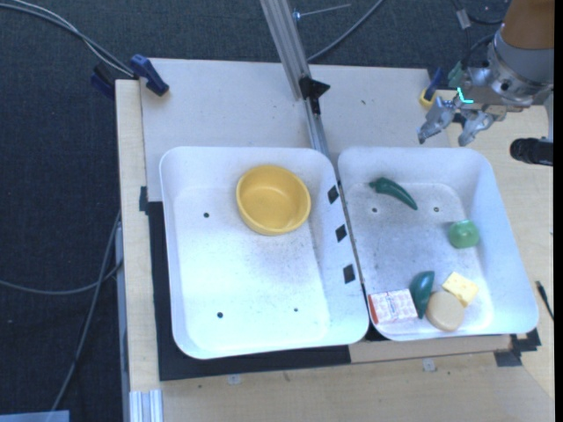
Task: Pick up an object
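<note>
The gripper (454, 127) hangs above the far rim of the right bin (501, 202), fingers spread and holding nothing; in the left bin (189, 271) sits a yellow bowl (274, 199); the right bin has a dark green pepper (393, 191), a red-and-white packet (392, 306), a round beige piece (445, 311), a green ball (464, 234) and a yellow wedge (460, 287). I think the pepper or the ball is the best choice, because each lies apart; the fingers should come straight down and close across the narrow side.

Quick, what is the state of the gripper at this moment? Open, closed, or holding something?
Gripper: open, jaws spread with nothing between them, above the bench behind the right bin.
</note>
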Controlling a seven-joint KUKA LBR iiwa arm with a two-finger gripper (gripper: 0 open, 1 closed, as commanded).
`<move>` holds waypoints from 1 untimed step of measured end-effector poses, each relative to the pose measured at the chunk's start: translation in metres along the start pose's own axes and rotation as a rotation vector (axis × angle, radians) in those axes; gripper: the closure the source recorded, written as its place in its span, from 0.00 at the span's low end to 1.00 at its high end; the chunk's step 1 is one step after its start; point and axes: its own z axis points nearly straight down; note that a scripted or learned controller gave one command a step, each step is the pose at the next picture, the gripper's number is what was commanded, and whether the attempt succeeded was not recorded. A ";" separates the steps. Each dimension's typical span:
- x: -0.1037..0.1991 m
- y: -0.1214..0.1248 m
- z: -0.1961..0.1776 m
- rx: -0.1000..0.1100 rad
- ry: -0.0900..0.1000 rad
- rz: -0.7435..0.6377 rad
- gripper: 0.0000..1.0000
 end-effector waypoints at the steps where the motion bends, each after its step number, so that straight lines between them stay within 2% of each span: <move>1: 0.000 0.001 -0.004 -0.007 -0.001 -0.001 0.00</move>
